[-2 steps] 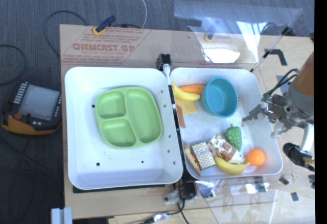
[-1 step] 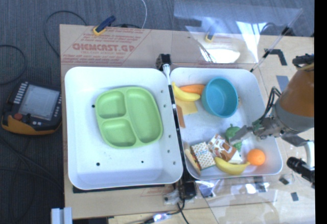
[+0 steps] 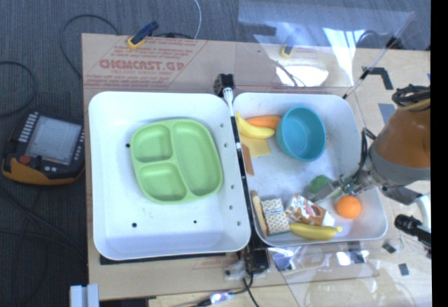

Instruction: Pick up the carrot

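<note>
Orange against white, the carrot [image 3: 264, 121] is seen lying on its side in the right bin [image 3: 364, 132], at that bin's far left, touching the left rim of the blue bowl [image 3: 302, 133]. Its near edge is overlapped by a yellow banana [image 3: 253, 130], and a pale yellow slice [image 3: 257, 148] lies just in front of that banana, on the bowl's near-left side. The gripper [image 3: 345, 187] is placed well apart from the carrot, diagonally across the bowl on its near-right side, low over a dark green item [image 3: 320, 184] and just beside an orange ball [image 3: 348, 208]. Whether its fingers are spread or closed cannot be told at this size; nothing can be made out between them. The approach is therefore judged not yet begun.

For a sound pick, the arm should be lifted above the bowl's rim before being carried across, so that the bowl is not struck. The fingers are best aligned across the carrot's short axis, with the descent made over its exposed far part, away from the banana, lest both be pinched together. The bowl's wall leaves little room on one side, so a narrow, centred closure is advised. A second banana [image 3: 314, 231] and snack packets [image 3: 297, 214], near the bowl's front, need not be disturbed.
</note>
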`<state>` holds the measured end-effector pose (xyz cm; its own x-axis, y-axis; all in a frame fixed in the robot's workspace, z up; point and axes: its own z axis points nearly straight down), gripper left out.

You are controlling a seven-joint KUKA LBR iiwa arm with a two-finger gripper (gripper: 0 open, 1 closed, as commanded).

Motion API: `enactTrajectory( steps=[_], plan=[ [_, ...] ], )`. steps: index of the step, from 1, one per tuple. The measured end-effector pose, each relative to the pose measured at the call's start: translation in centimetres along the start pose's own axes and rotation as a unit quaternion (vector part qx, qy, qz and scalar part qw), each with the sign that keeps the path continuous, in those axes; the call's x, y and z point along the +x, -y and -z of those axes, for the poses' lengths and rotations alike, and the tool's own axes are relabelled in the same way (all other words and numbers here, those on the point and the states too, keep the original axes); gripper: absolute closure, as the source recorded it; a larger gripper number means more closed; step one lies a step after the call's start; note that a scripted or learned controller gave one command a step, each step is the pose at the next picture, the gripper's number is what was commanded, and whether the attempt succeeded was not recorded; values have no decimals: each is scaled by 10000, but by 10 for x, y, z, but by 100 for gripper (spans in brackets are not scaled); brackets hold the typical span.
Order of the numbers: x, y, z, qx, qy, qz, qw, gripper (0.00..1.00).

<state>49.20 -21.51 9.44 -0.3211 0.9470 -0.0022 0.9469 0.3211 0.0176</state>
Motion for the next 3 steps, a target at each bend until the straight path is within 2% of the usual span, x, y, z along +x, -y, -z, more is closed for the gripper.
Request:
enactTrajectory(
  steps=[1, 2, 3],
  plan=[
    [-5, 4, -1, 27, 25, 1183, 9930, 0],
    [-5, 1, 9, -6, 50, 1178, 9930, 100],
    [-5, 2, 8, 1, 44, 1177, 9930, 0]
  ],
)
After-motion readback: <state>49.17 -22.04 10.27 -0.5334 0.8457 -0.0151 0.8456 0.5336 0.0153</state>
